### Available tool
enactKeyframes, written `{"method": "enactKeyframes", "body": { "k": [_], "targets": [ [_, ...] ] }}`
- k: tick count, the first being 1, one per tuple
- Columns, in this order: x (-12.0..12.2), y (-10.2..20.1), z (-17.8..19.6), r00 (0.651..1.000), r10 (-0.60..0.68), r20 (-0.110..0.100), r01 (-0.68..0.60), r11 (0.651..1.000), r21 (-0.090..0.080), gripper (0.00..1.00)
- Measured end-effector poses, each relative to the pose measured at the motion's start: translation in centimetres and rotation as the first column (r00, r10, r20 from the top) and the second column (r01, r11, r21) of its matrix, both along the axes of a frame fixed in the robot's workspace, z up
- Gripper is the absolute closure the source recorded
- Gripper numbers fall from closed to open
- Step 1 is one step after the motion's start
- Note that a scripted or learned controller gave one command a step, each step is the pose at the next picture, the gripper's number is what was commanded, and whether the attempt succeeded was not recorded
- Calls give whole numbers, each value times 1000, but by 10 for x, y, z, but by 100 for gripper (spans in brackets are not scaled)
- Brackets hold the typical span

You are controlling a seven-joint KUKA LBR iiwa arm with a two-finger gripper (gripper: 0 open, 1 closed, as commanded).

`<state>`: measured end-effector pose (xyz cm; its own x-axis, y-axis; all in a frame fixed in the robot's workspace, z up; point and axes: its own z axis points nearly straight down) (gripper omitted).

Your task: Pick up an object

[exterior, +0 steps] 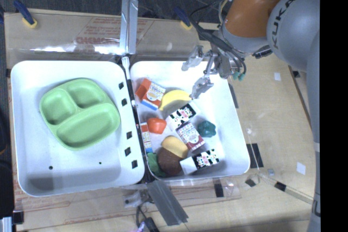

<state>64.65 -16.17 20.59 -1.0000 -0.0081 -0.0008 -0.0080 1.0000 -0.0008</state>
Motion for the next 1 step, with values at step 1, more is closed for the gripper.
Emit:
{"method": "enactKeyframes", "body": {
  "k": [1],
  "targets": [
    [-44,43,-101,1000,-26,6,26,1000,-2,0]
  ]
}}
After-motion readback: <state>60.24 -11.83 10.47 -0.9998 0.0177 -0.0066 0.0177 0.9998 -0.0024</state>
